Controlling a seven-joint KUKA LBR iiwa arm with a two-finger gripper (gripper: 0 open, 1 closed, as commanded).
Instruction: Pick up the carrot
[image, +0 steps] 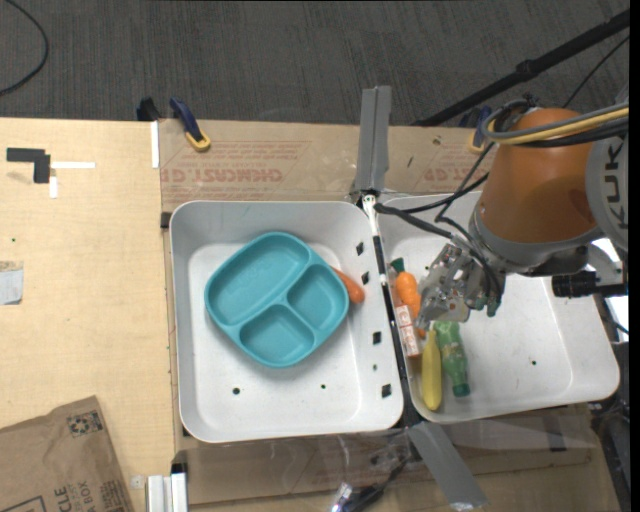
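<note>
Orange carrot (406, 293) lay at the right bin's (580, 370) left edge, centre-right of frame. Your gripper (447, 290) hovered just beside it, partly hidden under the wrist; you couldn't tell its grip state.

a teal 3-compartment plate (277, 298) is seen tilted in the left bin (200, 400), w/ an orange item (351, 287) tucked at its right rim. in the right bin (590, 375), a yellow banana (430, 372) is laid beside a green bottle (453, 357). a cardboard box (65, 460) is seen bottom-left.
</note>
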